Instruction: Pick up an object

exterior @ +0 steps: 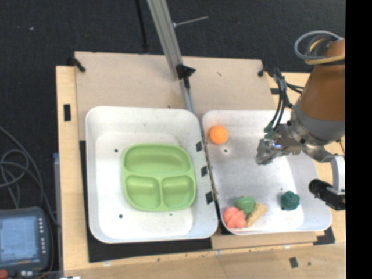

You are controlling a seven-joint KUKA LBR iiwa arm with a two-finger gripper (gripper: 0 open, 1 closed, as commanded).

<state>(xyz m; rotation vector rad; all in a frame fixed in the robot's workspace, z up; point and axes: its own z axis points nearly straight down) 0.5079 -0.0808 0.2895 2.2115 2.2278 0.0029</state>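
In the right bin [232, 167] an orange ball [218, 135] lies near the far left corner. A pink toy [233, 217], a green piece [245, 204] and a tan cone-shaped piece [256, 213] are bunched at the near edge. A dark green lump [290, 200] rests toward the near right. My gripper [266, 154] hangs over the middle right of this bin, above bare floor, with nothing visible between its fingers. It stands well right of the ball and beyond the near cluster.
The left bin [104, 132] holds a green divided plate [158, 176] with three compartments. A slanted metal post [168, 34] rises from between the bins at the back. A screen device [22, 240] sits off the bench at the lower left.
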